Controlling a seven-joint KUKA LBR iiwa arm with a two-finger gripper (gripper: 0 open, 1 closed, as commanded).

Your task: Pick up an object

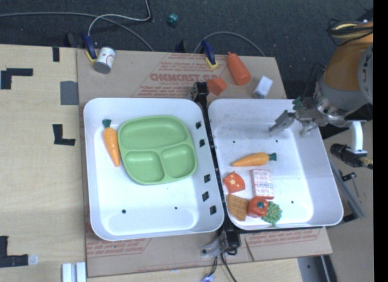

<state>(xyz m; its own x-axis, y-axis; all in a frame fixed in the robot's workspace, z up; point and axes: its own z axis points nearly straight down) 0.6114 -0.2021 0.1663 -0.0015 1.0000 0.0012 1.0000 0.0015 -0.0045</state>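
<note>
Two white bins side by side on a cardboard sheet (182, 71). Left bin (97, 171) with a green plate (159, 148) of three compartments near its middle, and one carrot (111, 144) just beside the plate at 9 o'clock, tip toward 6 o'clock. Right bin (315, 171) with a cluster of small things in its lower half.

At 3 o'clock of the view, the grey arm (345, 74) with the orange band, reaching in over the right bin's upper right corner. Gripper (292, 123) above the bin's upper part, fingers spread apart, nothing between them; one finger (280, 122) pointing toward 8 o'clock, the other shorter in view.

Second carrot (251, 160) lying flat on the right bin floor, green end toward 3 o'clock, at about 7 o'clock from the gripper, near but apart from it. Below the carrot, a red piece (234, 182), a small white and red packet (262, 184), a brown waffle-like piece (237, 207) and a red and green toy (265, 209), close together; exact kind hard to tell.

Outside the bins, at 12 o'clock: an orange bottle-like thing (238, 68), a small orange block (216, 85), a pale cube (263, 86), a small can (105, 59) and two blue and yellow clamps (210, 55).
</note>
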